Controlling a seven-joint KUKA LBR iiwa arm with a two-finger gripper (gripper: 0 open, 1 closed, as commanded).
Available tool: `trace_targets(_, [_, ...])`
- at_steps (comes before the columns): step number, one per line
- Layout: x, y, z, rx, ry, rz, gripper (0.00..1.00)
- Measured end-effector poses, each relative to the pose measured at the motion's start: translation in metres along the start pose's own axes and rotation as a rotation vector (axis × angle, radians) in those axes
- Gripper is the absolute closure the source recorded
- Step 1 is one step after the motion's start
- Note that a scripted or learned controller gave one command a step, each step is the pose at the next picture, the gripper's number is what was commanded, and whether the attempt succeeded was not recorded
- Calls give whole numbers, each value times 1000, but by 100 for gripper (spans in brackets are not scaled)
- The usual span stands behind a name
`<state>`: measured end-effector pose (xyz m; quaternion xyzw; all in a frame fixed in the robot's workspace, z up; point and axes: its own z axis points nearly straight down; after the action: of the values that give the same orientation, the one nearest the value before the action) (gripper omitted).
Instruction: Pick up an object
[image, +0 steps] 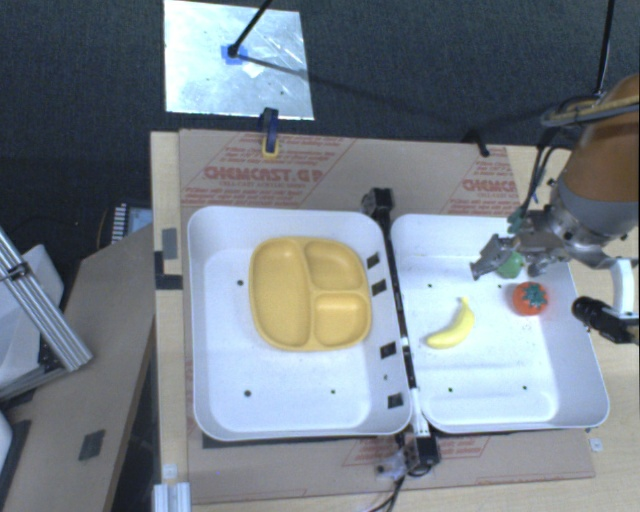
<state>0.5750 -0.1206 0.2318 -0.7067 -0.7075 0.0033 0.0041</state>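
claw over the right bin, reaching for a pick

camera view: the claw hangs near the right bin's far edge, something green between its fingers, apparently gripped; tomato just beside, banana mid-bin. next, lift straight up.

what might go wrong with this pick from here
The gripper sits over a small green thing near the right bin's far edge, largely hiding it, so a grasp may miss or only nudge it. The tomato lies close by, and the arm could knock it aside. The banana is farther off and looks less at risk.
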Motion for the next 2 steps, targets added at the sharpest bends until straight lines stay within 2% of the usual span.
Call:
trace_targets(1, [0, 2, -7, -12, -1, -2, 0])
trace_targets(2, [-1, 0, 36, -9, -1, 0, 0])
